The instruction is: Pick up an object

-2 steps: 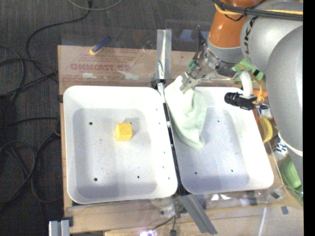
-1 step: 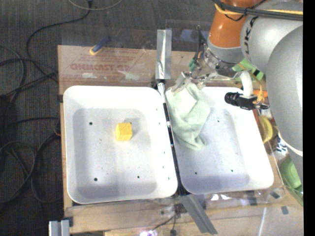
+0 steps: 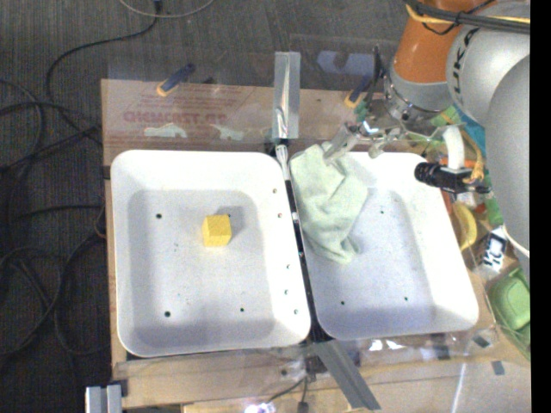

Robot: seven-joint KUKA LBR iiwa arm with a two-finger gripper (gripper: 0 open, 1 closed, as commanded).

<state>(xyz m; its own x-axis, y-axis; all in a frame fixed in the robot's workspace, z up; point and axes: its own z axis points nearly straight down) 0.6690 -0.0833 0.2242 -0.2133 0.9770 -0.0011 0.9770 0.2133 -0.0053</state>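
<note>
1. Step in hand: looks like the grasp phase. The pincer sits at the far edge of the right bin, right at the upper corner of a pale green cloth.
2. Pincer state: one metal finger touches the cloth's corner; can't tell if it's clenched or released, and can't confirm cloth between the fingers.
3. Cloth position: crumpled in the right bin's far-left part, against the wall next to the divider, trailing toward the bin's middle.
4. Other candidate: a yellow cube near the middle of the left bin, well apart from the pincer.
5. Next move, my read: confirm a pinch on the cloth corner, then lift straight up. Risk: thin fabric slips out, or the grasp catches just a fold.
6. Surface: both white bins sit side by side on a wooden counter with clamps at the far edge.
7. Room: dark carpet, loose cables across it.
</note>
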